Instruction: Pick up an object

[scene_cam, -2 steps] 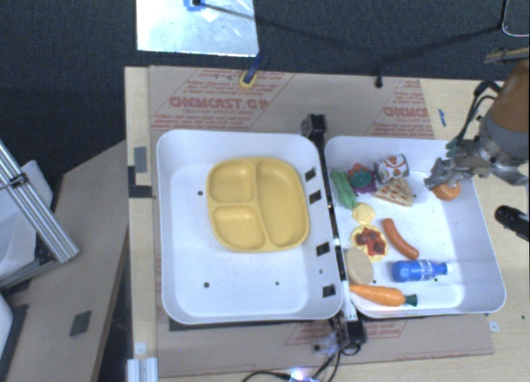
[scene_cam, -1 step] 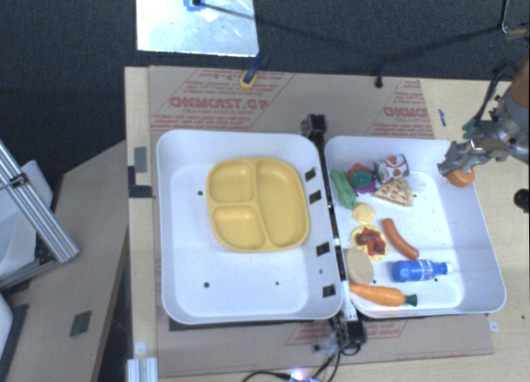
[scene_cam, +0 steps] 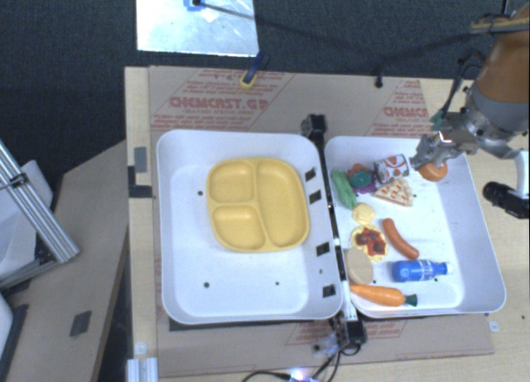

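Nearest the camera, along the front edge of the right bin (scene_cam: 484, 289), a carrot (scene_cam: 379, 294) lies on its side with its green tip pointing right, and just behind it sits a blue bottle (scene_cam: 419, 270), also lying down. To the left of the bottle a pale round cookie (scene_cam: 359, 268) touches a small pizza-like disc with red topping (scene_cam: 369, 241), and a sausage (scene_cam: 399, 238) lies at a slant just beside that disc. Further back there is a small yellow piece (scene_cam: 363, 214), a wedge of pizza (scene_cam: 395, 193), a green pepper (scene_cam: 343, 189) against the bin's left wall, a dark round toy with red and teal on it (scene_cam: 361, 176) and a small white carton (scene_cam: 390, 167). In the left bin (scene_cam: 182, 231) a yellow divided plate (scene_cam: 257, 204) lies flat near the middle, its three compartments bare. Farthest on my side, my gripper (scene_cam: 434, 157) hangs over the back right part of the right bin, and an orange round thing (scene_cam: 433, 170) sits right under my fingertips, touching them; I seem to be clenched around it, though I cannot tell whether it is off the bin floor
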You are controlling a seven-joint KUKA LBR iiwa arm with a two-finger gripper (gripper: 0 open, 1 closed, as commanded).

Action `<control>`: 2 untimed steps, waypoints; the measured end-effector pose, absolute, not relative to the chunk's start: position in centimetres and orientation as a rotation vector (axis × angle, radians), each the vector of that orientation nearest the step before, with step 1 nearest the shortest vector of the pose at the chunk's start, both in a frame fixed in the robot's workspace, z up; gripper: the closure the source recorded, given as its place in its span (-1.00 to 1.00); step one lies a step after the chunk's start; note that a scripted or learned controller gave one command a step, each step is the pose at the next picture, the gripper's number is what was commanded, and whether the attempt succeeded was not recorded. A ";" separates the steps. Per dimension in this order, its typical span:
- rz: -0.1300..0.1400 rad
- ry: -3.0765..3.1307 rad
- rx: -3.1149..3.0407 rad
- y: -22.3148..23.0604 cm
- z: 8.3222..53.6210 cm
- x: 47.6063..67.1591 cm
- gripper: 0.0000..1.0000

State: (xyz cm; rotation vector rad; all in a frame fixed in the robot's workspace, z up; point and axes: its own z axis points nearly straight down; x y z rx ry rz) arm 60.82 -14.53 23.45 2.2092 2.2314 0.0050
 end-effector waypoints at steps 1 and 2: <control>0.005 2.232 2.209 -9.5 24.0 62.3 1.00; 0.003 2.231 2.212 -4.5 21.7 63.1 1.00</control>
